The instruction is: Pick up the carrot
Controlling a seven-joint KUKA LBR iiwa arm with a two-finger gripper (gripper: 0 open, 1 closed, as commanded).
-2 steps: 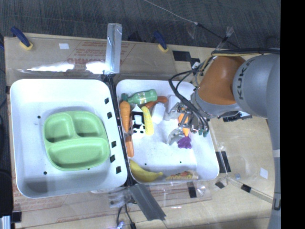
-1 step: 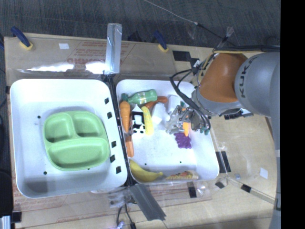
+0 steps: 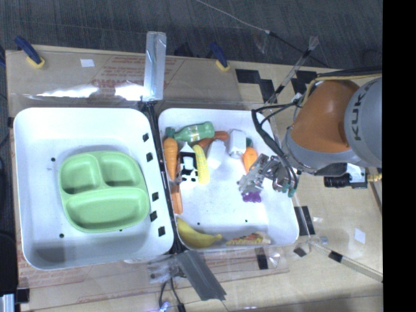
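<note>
The claw (image 3: 263,174) hangs low over the right side of the right bin (image 3: 286,223). Whether it is released or clenched cannot be told from this slant, and nothing shows as gripped. A small purple thing (image 3: 252,195) lies just below it. Just beside the claw, up and to its left, lies a short carrot (image 3: 249,157), next to a white piece (image 3: 235,142). The claw seems placed for a drop onto that near one. A longer carrot (image 3: 170,156) lies against the bin's left wall, well apart from the claw, with a corn cob (image 3: 201,164) and a green bottle (image 3: 193,133) between. A banana (image 3: 197,236) rests at the front wall. The left bin (image 3: 32,174) holds a green tray (image 3: 104,192).
</note>
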